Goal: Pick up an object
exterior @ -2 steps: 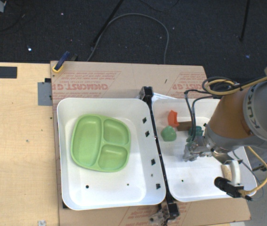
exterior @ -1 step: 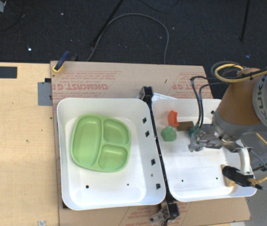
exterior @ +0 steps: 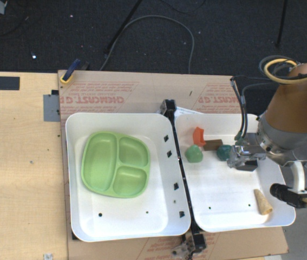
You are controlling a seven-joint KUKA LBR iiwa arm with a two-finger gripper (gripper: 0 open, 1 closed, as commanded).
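So on the left side of the tabletop (exterior: pixel 18 167) there's the left bin (exterior: pixel 77 221), and a green divided plate (exterior: pixel 116 164) sits in it, a bit toward the bin's far-left part, lying flat. A black divider strip (exterior: pixel 176 172) runs between the two bins.

In the right bin (exterior: pixel 223 221), near its far-left corner, there's a small orange block (exterior: pixel 198 135), with a green roundish lump (exterior: pixel 194 154) just beside it on the near side. A dark brown piece (exterior: pixel 213 144) touches or nearly touches the orange block, hard to say which. Next over is a teal object (exterior: pixel 223 152), and honestly its shape is tough to make out since the end effector (exterior: pixel 242 160) is right up against it on the right. Can't tell whether the end effector is spread or pinching anything; it's just a blurry metallic clump under the arm's wrist (exterior: pixel 286 118), which covers the bin's far-right corner. A tan cork-like stick (exterior: pixel 262 201) lies near the near-right corner. The arm is cut off at the right.
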